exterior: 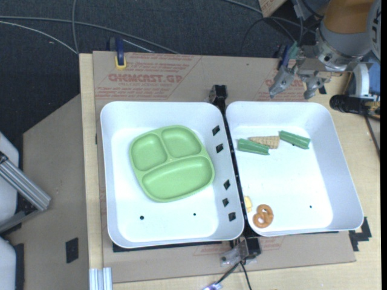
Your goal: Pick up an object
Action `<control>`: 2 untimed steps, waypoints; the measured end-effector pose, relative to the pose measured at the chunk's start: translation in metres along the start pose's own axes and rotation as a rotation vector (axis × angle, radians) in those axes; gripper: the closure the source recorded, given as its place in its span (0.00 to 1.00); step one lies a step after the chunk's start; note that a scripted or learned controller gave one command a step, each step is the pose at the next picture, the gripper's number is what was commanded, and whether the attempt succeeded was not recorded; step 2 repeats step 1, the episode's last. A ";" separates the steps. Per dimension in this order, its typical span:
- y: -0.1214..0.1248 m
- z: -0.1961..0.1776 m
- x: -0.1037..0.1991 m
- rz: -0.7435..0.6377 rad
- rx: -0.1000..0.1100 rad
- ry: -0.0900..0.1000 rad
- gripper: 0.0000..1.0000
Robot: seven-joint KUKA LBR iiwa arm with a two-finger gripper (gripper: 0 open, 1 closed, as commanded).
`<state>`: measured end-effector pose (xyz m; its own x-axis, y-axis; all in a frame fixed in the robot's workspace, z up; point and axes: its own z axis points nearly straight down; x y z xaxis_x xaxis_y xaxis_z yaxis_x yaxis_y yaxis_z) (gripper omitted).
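A robotics lab: cardboard-topped bench [181,71], loose cables [91,17] on dark carpet, clamped white bins [115,162].

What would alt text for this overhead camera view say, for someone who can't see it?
A grey robot arm's gripper hovers open above the far edge of the right white bin, which holds two green sticks, a waffle cone piece and a small pretzel. The left bin holds a green divided plate.

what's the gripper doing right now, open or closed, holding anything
Gripper: open, fingers spread with nothing between them, raised over the far edge of the right shallow white bin.
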<state>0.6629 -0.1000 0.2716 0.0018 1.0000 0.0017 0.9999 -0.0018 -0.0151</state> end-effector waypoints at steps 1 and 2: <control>0.002 -0.008 0.000 -0.002 -0.014 -0.001 0.00; 0.002 -0.008 0.000 -0.002 -0.014 -0.001 0.00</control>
